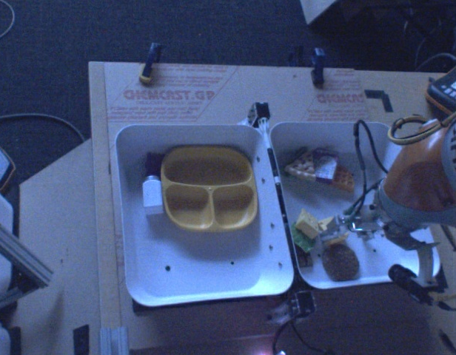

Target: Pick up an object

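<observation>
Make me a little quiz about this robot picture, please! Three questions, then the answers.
1. True or false: the yellow divided plate lies in the left bin.
2. What stands right beside the plate's left edge? A) a small white bottle B) a red cup C) a spoon
3. Which bin is the arm reaching over?

Key
1. True.
2. A, the small white bottle.
3. The right bin, which holds a brown round object and other small items.
</observation>
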Robot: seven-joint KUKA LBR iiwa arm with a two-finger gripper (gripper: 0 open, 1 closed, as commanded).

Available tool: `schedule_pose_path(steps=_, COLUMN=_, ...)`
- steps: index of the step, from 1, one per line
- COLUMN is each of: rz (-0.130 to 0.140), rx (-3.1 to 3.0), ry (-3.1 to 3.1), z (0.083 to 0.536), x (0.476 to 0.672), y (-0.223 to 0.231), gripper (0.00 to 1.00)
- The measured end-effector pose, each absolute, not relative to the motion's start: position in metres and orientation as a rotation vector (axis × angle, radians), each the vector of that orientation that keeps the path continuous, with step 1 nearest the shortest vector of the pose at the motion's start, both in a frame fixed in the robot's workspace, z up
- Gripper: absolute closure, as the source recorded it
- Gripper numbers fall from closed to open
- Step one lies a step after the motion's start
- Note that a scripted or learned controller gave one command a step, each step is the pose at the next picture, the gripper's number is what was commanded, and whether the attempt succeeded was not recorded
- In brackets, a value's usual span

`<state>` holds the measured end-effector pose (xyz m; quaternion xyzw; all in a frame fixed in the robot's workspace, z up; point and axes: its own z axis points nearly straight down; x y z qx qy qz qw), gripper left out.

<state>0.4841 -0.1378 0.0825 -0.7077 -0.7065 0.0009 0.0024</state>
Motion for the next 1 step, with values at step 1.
schedule_pose_path(steps=1, rz=-0.001, rx=-2.224, ry=-2.22, z=0.0947, x=0.4849, y=-0.1381, gripper=1.0)
